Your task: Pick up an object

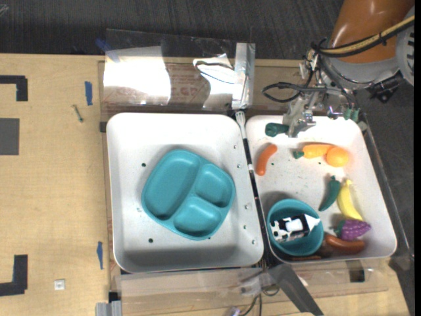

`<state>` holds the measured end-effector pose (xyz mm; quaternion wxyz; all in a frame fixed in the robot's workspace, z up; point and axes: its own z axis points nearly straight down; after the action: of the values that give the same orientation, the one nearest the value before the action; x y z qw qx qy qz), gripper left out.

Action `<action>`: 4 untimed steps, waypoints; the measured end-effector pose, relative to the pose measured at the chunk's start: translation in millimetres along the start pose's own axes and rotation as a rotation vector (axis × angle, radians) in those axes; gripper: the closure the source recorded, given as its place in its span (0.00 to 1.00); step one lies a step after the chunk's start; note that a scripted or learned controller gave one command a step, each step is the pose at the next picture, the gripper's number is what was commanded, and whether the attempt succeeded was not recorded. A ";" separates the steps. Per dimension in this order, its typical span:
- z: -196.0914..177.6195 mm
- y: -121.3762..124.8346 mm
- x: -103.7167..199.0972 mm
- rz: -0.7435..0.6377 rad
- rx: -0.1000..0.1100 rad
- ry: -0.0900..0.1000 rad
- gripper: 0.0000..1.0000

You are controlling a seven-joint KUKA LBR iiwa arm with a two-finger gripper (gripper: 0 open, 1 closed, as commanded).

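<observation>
My end effector (299, 120) hangs over the far edge of the right bin (378, 176), just above a small green piece (275, 129); whether it is spread or pressed together I cannot tell. Nearby lie a carrot (265, 158) and an orange (338, 157) (touching an orange-yellow piece). The left bin (125, 176) holds a teal tray (189, 193).

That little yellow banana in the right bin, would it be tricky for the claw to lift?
Probably somewhat. The small yellow toy banana looks like smooth moulded plastic, so likely stiff, light and a bit slippery. Its curved, tapering shape could twist or slide if pinched off-centre. It lies close beside a dark green toy vegetable and purple toy grapes, which might get nudged.
</observation>
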<state>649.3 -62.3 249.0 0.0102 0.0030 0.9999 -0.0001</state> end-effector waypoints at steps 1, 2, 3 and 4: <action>117.1 -51.4 -8.9 -0.131 -0.003 0.024 1.00; 60.3 38.9 -18.7 0.017 -0.003 0.007 1.00; 15.9 55.9 -14.8 -0.025 -0.002 0.006 1.00; 12.2 36.3 -18.7 0.163 0.001 0.010 1.00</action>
<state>668.4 -26.1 237.2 0.0054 0.0844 0.9964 0.0004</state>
